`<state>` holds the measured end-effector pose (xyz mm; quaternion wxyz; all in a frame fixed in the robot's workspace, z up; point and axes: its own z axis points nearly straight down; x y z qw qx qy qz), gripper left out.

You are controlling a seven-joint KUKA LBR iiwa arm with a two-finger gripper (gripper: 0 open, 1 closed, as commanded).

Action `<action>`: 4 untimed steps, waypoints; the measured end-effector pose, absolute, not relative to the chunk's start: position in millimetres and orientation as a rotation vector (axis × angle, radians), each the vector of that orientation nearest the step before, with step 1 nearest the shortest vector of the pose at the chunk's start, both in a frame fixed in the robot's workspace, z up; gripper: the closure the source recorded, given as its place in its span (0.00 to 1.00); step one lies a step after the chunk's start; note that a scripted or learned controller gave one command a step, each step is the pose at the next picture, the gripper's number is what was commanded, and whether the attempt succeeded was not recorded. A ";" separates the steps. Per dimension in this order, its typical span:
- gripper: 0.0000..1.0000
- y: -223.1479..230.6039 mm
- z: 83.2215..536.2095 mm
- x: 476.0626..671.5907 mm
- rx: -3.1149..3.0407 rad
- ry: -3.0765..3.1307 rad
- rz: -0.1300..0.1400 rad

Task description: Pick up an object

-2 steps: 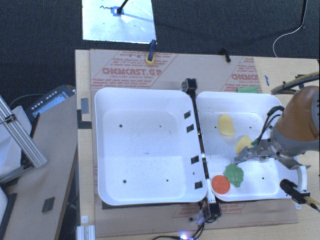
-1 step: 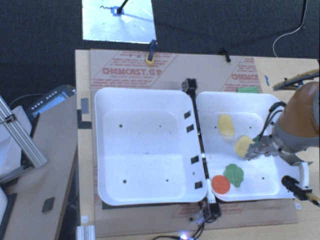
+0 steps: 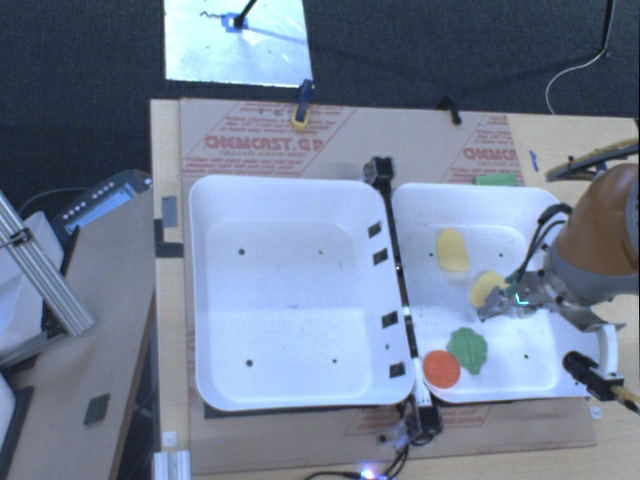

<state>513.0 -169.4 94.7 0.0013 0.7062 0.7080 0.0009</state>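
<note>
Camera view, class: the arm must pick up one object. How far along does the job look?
Done: the grey arm's pincer has reached the right white bin and sits down by a small yellow lump. In hand: nothing visibly gripped. Left: grasping and lifting. The yellow oval piece, green crinkled piece and orange-red round ball lie in that bin.

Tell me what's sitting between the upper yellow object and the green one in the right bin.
In the camera view, a second yellow object lies between the upper yellow object and the green object, right beside the gripper.
</note>
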 end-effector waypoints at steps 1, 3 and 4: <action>1.00 -169.6 105.4 514.0 2.214 2.222 0.005; 1.00 -169.6 115.9 514.9 2.212 2.222 0.007; 0.00 -169.5 115.5 514.8 2.212 2.223 0.007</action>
